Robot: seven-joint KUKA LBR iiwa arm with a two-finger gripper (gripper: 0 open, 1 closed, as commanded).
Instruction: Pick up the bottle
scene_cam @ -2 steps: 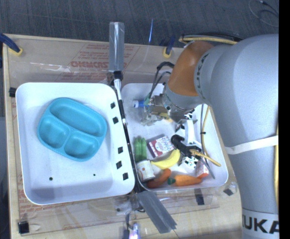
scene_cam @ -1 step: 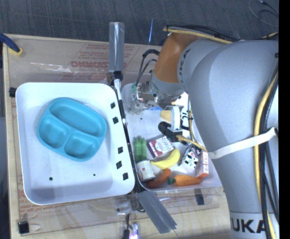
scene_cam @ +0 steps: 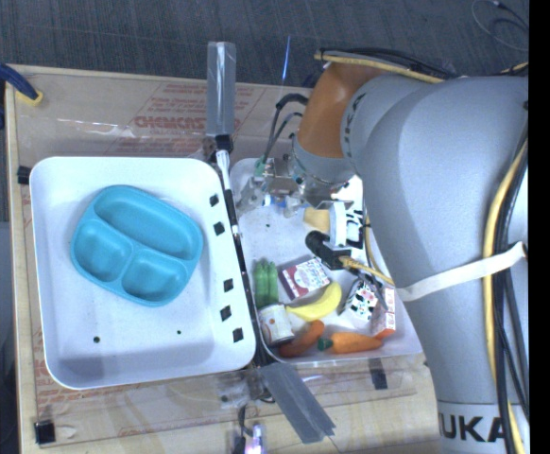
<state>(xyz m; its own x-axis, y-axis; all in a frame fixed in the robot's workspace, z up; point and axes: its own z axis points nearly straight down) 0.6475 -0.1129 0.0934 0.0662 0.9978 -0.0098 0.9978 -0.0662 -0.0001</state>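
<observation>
Over right bin (scene_cam: 256,173) | tool (scene_cam: 273,189) state: cannot tell | banana (scene_cam: 317,303) near front

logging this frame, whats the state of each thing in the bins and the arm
blue divided plate: flat in the left bin
banana: lying in the right bin among the pile
carrot: lying flat at the pile's near edge
green item: against the bin divider
arm: reaching over the right bin

Two white bins (scene_cam: 58,348); one blue tray (scene_cam: 138,244); one banana (scene_cam: 320,303); one carrot (scene_cam: 355,342) (others too cluttered to count).
</observation>
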